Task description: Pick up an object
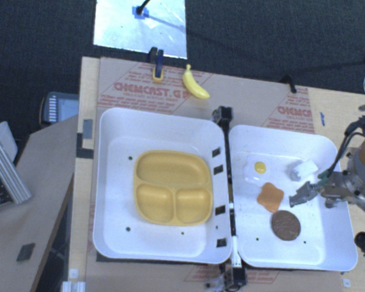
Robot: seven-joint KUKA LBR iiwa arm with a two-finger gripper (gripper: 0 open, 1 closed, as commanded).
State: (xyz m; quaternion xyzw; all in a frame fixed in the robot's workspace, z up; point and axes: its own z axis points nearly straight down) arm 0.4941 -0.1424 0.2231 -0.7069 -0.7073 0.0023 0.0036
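The right bin (326,252) holds a fried egg toy (257,167), an orange nugget-shaped piece (271,197), a round brown cookie (286,225) and a small white block (304,168). My gripper (301,195) reaches in from the right and hovers just right of the orange piece, above the cookie. Nothing shows between its fingers. The left bin (113,167) holds a yellow divided plate (169,187).
A yellow toy banana (195,84) and a yellow-black clamp (157,64) lie on the cardboard behind the bins. A black divider (224,178) runs between the bins. A metal sheet (141,16) lies at the back, and an aluminium rail (1,163) is at the left.
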